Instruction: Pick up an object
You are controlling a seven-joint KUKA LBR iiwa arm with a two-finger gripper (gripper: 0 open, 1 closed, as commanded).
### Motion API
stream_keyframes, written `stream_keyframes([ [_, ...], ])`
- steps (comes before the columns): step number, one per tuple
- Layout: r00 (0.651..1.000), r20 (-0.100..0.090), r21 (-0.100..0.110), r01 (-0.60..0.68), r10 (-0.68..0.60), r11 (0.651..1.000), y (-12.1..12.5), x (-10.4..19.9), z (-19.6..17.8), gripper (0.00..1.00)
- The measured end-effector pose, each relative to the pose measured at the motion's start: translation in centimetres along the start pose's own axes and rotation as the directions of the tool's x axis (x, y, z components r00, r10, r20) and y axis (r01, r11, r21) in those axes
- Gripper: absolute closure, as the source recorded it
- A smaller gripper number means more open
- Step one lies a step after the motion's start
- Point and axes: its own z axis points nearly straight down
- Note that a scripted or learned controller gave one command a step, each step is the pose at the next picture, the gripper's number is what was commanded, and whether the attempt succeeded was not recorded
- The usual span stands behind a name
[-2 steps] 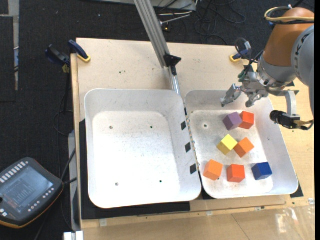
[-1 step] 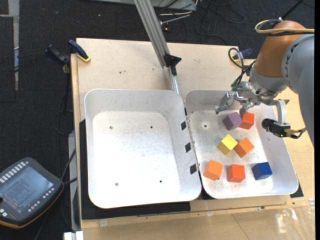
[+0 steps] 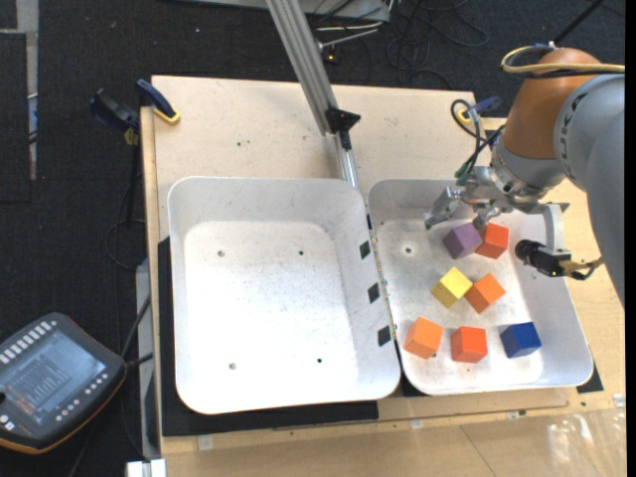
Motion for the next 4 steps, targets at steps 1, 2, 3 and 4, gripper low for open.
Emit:
stream_keyframes([
  [1, 1.0, 0.002, -0.003, 0.001, -0.001, 1.0, 0.1, 0.0, -1.0, 1.0],
  [2, 1.0, 0.003, -0.007, -0.001, 0.001, 1.0, 0.2, -0.8, -7.1, 1.0],
  [3, 1.0, 0.003, -0.007, -0.001, 0.001, 1.0, 0.6, -1.8, -12.5, 1.0],
  [4, 1.0, 0.002, -0.007, 0.002, -0.002, 1.0, 0.8, -1.8, -17.5, 1.0],
])
